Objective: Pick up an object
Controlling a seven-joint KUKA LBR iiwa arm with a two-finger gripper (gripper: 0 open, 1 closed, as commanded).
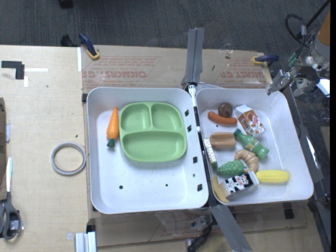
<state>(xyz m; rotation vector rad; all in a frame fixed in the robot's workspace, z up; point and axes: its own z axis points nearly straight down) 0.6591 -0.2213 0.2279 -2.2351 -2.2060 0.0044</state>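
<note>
We see the gripper (287, 81) at the far right corner of the right bin (297, 140), over its rim, and we cannot tell whether it is open or closed; nothing shows in its grasp.

The things to pick lie inside the right bin, well apart from the gripper. At the bin's far end, a brown ball (225, 109) sits just behind a red sausage (222, 119), with a small carton (250, 121) beside them. In the bin's middle we find a brown bun (222, 140) and a green bottle (251, 143). Toward its near end, a pretzel (248, 159) touches a green pickle (231, 167), and a corn cob (272, 177) lies beside a black-and-white box (239, 182).

Left of the right bin, the left bin (100, 182) holds a green divided plate (153, 131) and a carrot (112, 125).
</note>
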